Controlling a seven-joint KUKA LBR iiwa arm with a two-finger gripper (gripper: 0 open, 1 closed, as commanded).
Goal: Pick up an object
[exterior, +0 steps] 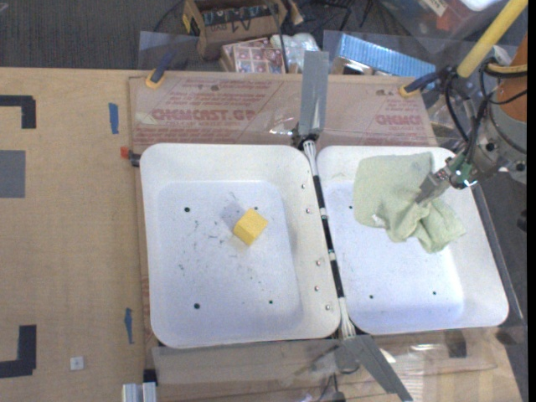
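Gripper (426, 190) tip presses into the pale green cloth (402, 198).

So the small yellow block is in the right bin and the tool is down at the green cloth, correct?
Not quite. The camera view shows the small yellow block in the left white bin; the tool is down at the crumpled pale green cloth, as you said.

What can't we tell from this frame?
- Gripper: tip pressed into the cloth in the right bin; too small and blurred to judge any grasp.
- Arm: cut off by the camera view's right edge.
- Under the cloth: its folds hide the bin floor there.
- Yellow block in the left bin: underside hidden; dark specks around it too small to identify.
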